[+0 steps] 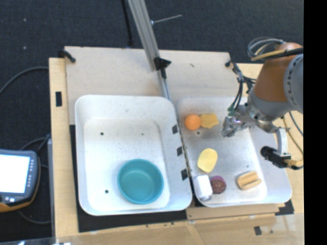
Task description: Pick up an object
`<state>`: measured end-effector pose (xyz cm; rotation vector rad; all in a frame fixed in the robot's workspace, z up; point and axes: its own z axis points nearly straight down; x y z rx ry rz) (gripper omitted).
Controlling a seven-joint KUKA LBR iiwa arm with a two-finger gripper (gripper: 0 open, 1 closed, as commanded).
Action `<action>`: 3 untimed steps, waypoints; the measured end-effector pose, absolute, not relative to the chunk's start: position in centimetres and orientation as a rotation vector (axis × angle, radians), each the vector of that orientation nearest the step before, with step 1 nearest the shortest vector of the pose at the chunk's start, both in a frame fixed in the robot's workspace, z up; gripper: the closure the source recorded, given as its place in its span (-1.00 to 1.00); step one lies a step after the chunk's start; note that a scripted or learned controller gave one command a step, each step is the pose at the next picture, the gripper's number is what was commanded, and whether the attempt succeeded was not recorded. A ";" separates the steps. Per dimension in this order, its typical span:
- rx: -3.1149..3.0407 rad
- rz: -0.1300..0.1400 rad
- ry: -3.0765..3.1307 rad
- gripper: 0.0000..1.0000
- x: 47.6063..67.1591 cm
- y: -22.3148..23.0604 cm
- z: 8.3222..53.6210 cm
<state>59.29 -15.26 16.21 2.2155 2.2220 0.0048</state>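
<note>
While the left bin (pixel 92 111) offers wide bare floor around a teal bowl (pixel 140 181), the right bin (pixel 271 193) is crowded.
Left to right there: white block (pixel 204 186) against the dividing wall, orange ball (pixel 192 122), yellow pieces (pixel 207 160), dark red ball (pixel 218 185), tan block (pixel 249 180); gripper (pixel 231 126) hovers near the far edge, finger spread indiscernible.

A tablet (pixel 15 180) lies at the bench's (pixel 112 70) left edge — a metal pole (pixel 145 29) slants above.

arm (pixel 273 86) reaching in, gripper (pixel 231 125) lowered
</note>
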 end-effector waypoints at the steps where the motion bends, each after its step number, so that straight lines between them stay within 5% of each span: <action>1: 2.215 0.005 2.220 1.00 59.2 -15.8 20.7; 2: 2.214 0.005 2.221 1.00 59.3 -16.0 24.2; 3: 2.213 0.003 2.229 1.00 59.4 -10.0 24.3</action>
